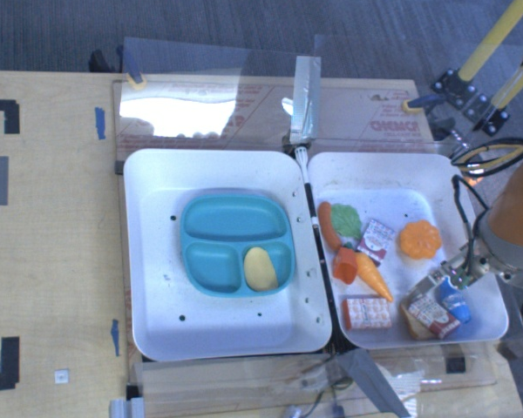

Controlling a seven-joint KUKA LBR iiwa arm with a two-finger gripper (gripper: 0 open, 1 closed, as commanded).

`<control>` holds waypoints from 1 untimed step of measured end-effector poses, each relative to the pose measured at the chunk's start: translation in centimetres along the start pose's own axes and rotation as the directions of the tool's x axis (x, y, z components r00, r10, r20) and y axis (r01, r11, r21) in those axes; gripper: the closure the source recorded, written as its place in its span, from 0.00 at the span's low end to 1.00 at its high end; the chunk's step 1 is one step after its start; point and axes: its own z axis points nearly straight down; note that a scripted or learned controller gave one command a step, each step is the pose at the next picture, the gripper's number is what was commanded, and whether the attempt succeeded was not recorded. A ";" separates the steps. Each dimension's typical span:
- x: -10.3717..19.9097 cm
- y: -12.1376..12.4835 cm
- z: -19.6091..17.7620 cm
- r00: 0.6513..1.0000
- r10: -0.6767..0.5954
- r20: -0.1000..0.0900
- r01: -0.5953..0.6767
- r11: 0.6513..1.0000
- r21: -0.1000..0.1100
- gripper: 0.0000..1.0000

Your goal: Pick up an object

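Tool (443,283): low in the right bin (401,165), near its five o'clock corner, over a brown packet (425,314); whether open or closed, cannot tell. Packet: directly beneath the tool, blue-capped item (456,307) touching at three o'clock. Orange fruit (419,239): near, at eleven o'clock. Advice: descend straight, centred on the packet, clear of the bin wall.

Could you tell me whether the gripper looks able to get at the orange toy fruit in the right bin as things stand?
Probably yes. The orange toy fruit lies apart from the other items on bare bin floor, with nothing on top of it, and the gripper is close by, down over the brown packet.
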 end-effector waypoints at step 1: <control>0.6 9.2 0.1 0.997 0.082 -0.002 -0.082 0.997 -0.003 0.00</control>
